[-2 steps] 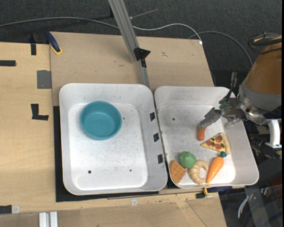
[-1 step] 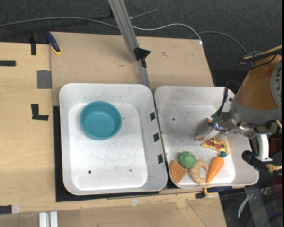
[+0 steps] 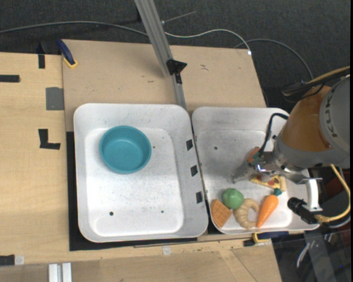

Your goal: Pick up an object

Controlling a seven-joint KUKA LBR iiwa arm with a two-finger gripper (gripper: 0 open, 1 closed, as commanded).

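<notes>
Left bin (image 3: 88,216) holds teal bowl (image 3: 125,149), upright, toward far-left corner. Right bin (image 3: 223,122) crowded at near edge: green ball (image 3: 233,197), waffle-pattern orange piece (image 3: 221,214), tan peanut-shaped toy (image 3: 246,212), carrot (image 3: 267,209), small yellow-red bits (image 3: 272,183) just beyond carrot. Claw (image 3: 251,168) low in right bin, just beyond green ball and beside yellow-red bits; open or closed: cannot tell. Grey pole (image 3: 155,31) slants over worktop (image 3: 23,134) to bins' seam.
</notes>
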